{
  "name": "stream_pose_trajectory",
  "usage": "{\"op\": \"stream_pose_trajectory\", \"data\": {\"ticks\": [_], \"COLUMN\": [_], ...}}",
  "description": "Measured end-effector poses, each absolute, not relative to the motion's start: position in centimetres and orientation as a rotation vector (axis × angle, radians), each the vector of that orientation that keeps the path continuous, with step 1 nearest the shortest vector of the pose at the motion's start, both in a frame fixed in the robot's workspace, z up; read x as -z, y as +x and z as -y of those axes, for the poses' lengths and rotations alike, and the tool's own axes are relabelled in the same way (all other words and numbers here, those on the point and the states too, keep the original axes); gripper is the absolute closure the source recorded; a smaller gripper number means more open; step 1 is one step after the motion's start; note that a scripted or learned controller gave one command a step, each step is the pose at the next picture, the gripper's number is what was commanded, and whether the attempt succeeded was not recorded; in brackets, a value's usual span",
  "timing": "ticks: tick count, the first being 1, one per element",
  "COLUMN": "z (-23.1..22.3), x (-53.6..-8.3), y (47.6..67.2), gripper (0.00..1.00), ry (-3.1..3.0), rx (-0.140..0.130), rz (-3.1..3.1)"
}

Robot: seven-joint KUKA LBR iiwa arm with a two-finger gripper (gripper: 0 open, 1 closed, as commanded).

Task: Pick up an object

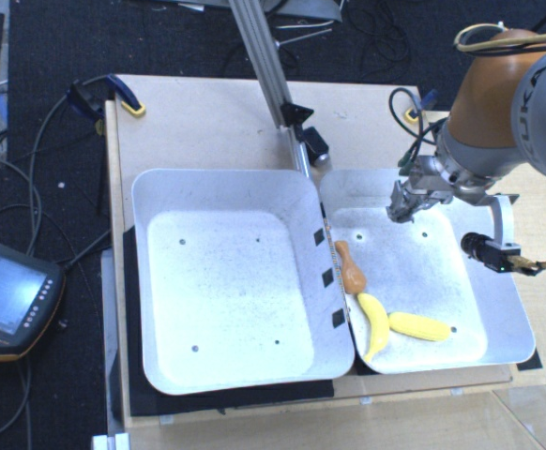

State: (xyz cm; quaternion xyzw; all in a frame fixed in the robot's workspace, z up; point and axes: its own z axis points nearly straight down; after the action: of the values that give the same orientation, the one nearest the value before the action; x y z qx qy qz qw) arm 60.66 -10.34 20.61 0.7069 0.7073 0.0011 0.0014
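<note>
Nearest the camera, in the right bin [498,340], lie three things close to its front left corner. A yellow banana [374,322] curves along the bin's left wall, and a second yellow piece [420,326], shorter and fatter, lies just to its right, the two touching or nearly so at their upper ends. Just behind the banana, against the same wall, lies an orange-brown piece [350,269] with a narrow neck pointing away from the camera.

Farther back in the right bin, the end effector [406,205] hangs over the rear part of the floor, well apart from all three things. It is dark and seen from above, so I cannot tell how far open it is; nothing shows in its grasp, and whether its tip touches the bin floor cannot be made out.

The arm [498,87] comes in from the right of that bin, its orange band high over the bin's rear right corner and its wrist angled down and to the left.

The left bin [151,195] sits beside the right one on the surface [207,125].
</note>
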Motion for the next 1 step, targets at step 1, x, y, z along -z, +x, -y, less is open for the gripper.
{"op": "stream_pose_trajectory", "data": {"ticks": [1], "z": [10.34], "x": [-24.04], "y": [60.72], "gripper": [1.0], "ry": [2.219], "rx": [-0.003], "rz": [-2.22]}}
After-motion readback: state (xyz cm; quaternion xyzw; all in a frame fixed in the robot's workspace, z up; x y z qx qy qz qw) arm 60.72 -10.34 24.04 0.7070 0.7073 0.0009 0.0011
